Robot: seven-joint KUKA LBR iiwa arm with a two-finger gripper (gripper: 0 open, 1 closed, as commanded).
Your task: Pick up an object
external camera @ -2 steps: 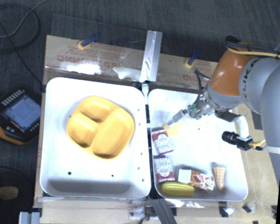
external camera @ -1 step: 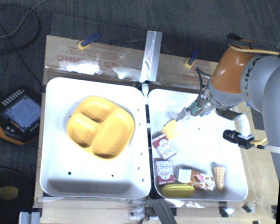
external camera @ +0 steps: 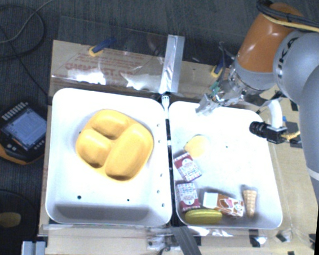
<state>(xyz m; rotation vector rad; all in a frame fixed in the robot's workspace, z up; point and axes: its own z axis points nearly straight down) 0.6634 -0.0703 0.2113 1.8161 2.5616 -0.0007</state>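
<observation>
The tool (external camera: 207,105) hung over the far rim of the right bin (external camera: 269,164), and whether it was open or closed could not be told; nothing showed in its grip. The nearest thing to pick was the small pale yellow round piece (external camera: 196,146), lying below the tool toward the near side of the bin, apart from it. Further the same way lay two red cartons (external camera: 187,181), a yellow-green pickle (external camera: 203,216) and a cone (external camera: 249,201). The arm (external camera: 281,52) reached in from the right, wrist angled down and leftward.
</observation>
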